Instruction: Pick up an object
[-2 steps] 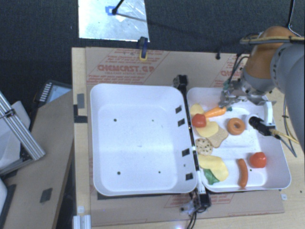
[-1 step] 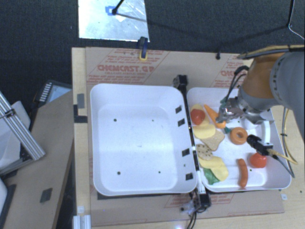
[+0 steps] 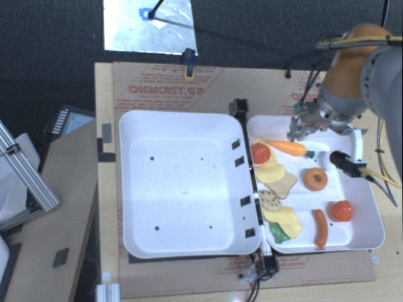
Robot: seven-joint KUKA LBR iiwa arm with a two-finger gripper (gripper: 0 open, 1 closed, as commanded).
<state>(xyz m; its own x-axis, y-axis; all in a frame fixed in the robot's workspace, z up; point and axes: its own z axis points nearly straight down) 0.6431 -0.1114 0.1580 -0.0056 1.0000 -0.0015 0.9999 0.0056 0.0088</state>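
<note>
- Right now you are in the approach step: the gripper (image 3: 298,131) hangs over the far end of the right bin (image 3: 364,230), and nothing shows in its grasp.
- Whether it is open or closed cannot be told from this slant, so check that before you commit.
- Your nearest candidate is the carrot (image 3: 287,147), lying on the bin floor just below the gripper in the view, with its tip toward the doughnut (image 3: 315,178).
- Just beside the carrot's blunt end sits a red piece (image 3: 261,153), and below that are the yellow slices (image 3: 271,170) and the toast (image 3: 284,185), which overlap one another.
- Well apart from that pile, the tomato (image 3: 340,211) and the sausage (image 3: 320,227) lie alone near the close end, so they would be cleaner picks though farther to travel.
- For the carrot, the next move calls for a short shift to its middle, the jaws set across its length, then a straight descent.
- Expect some risk: a round, tapered carrot may roll or squirt out if the grip lands off centre.
- None of the things lie in the left bin (image 3: 182,187).
</note>
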